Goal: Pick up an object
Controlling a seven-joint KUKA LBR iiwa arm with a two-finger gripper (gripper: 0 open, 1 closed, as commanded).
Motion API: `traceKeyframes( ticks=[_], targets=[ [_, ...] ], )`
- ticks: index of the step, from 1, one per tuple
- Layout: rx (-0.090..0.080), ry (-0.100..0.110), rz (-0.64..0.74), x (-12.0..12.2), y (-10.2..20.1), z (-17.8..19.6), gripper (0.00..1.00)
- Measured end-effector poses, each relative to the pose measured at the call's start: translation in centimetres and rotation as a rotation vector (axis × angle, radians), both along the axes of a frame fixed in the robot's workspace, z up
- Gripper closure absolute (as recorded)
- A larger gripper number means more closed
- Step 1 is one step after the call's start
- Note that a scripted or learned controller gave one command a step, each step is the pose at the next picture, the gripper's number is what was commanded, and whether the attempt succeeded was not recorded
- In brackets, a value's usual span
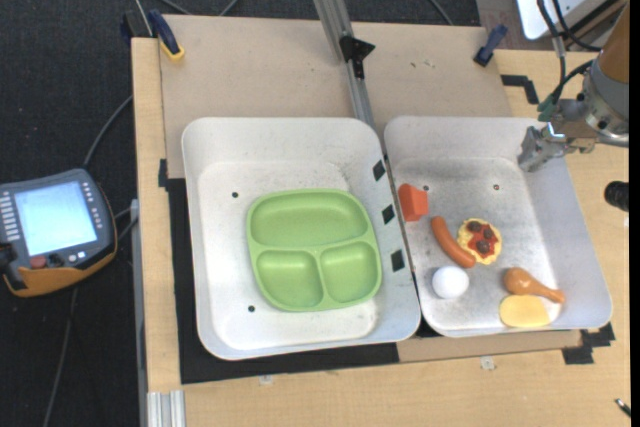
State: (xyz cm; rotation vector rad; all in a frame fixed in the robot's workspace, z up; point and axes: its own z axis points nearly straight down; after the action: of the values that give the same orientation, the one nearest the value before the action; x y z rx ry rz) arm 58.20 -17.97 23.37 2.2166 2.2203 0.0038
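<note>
Desk (270,65) carries two shallow white bins side by side. Left bin (215,165) holds one light green plate (314,249) with three compartments: one long section at the far side, two smaller ones at the near side.

Right bin (575,215) holds six small toy food items, one of each:
- orange-red block (413,202), near the bin's left wall, upright.
- sausage (452,242), reddish orange, lying at a slant just right of the block.
- small round pizza (479,240), yellow rim with red topping, touching or just beside the sausage's right side.
- white ball (449,282), below the sausage's lower end.
- drumstick (532,284), brown-orange, thin end pointing right.
- pale yellow oval piece (526,313), just below the drumstick, by the bin's near rim.

Claw (537,150) sits over the far right corner of the right bin, well apart from all six items. Whether it is spread or pressed together I cannot tell; nothing is seen between its tips.

A handheld control pendant (52,230) lies on the floor left of the desk.
</note>
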Motion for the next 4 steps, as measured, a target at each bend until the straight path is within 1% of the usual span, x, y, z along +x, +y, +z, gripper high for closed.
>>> traceKeyframes(
  ticks=[1, 3, 4],
  targets=[
    [0.004, 0.007, 0.004, -0.1, 4.9, -0.5, 1.0],
    [0.004, 0.005, 0.004, 0.6, 14.0, -0.1, 1.0],
    [0.004, 0.008, 0.005, 0.8, 19.5, -0.6, 1.0]
  ],
)
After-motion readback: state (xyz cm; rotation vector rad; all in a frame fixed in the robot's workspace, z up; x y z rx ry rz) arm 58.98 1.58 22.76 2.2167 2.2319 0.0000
